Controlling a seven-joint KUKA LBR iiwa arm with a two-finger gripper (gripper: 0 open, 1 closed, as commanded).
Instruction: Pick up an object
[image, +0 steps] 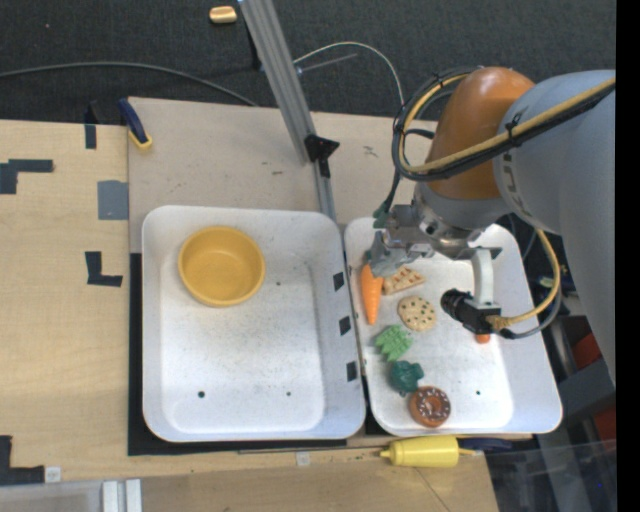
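While the carrot lies lengthwise along the left wall of the right bin, the gripper sits just above its upper end, close to or touching it; how far apart the fingers stand cannot be told from this angle, and nothing is seen held between them. Just right of the carrot lies a cracker slice, and below that a chocolate-chip cookie. Further down the same bin come a light green leafy piece, a darker green broccoli piece and a sprinkled doughnut. A yellow bowl stands upright in the upper left of the left bin. On the worktop, a yellow bottle lies beside the near rim of the right bin.
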